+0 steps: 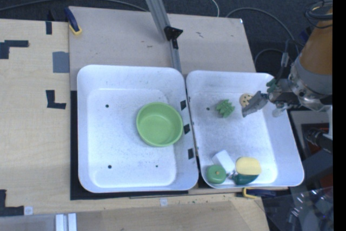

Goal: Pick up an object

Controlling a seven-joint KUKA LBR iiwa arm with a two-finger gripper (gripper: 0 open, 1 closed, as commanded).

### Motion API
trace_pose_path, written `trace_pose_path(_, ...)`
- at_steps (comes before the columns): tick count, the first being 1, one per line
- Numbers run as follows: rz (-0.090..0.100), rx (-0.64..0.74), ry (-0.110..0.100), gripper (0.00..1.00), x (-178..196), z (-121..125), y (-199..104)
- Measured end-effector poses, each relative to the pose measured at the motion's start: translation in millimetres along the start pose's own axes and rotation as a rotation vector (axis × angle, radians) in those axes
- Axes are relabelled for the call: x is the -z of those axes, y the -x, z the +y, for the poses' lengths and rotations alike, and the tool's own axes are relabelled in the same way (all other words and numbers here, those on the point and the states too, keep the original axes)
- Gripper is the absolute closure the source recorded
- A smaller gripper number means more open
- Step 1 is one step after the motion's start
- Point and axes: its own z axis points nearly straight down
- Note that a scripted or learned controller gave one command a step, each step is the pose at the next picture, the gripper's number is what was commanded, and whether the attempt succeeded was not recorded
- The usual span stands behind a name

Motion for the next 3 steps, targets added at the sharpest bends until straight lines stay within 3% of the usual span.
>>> trace_pose_path(1,0.0,0.0,0.0,0.0,0,0,0)
trace_pose_path(3,0.0,-0.002,-0.006,0.0,-112,11,13)
